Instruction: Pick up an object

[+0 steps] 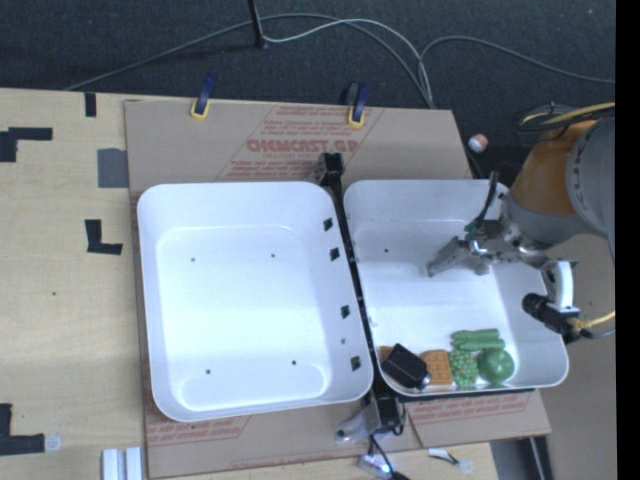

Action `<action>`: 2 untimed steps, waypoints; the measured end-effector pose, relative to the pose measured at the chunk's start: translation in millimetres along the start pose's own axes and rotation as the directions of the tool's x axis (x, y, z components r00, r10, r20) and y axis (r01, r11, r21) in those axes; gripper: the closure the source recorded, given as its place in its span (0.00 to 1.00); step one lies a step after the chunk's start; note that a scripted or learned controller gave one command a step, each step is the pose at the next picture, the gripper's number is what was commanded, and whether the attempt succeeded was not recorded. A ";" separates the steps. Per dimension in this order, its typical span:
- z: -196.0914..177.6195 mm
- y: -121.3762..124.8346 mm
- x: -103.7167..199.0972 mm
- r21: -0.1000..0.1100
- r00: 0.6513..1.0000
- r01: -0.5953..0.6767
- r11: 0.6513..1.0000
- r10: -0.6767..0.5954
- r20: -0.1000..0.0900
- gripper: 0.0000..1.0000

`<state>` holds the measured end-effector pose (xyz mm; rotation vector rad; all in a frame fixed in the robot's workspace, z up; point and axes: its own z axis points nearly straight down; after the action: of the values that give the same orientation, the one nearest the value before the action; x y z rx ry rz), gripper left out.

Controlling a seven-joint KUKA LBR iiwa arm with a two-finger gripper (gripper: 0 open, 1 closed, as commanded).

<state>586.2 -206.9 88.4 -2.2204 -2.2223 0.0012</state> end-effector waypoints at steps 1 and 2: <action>-11.8 0.8 -0.2 -0.003 1.000 0.000 1.000 0.000 0.001 1.00; -53.7 0.3 -0.8 -0.004 1.000 -0.001 1.000 0.001 0.001 1.00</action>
<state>586.5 -207.7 142.0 -2.2231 -2.2238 -0.0024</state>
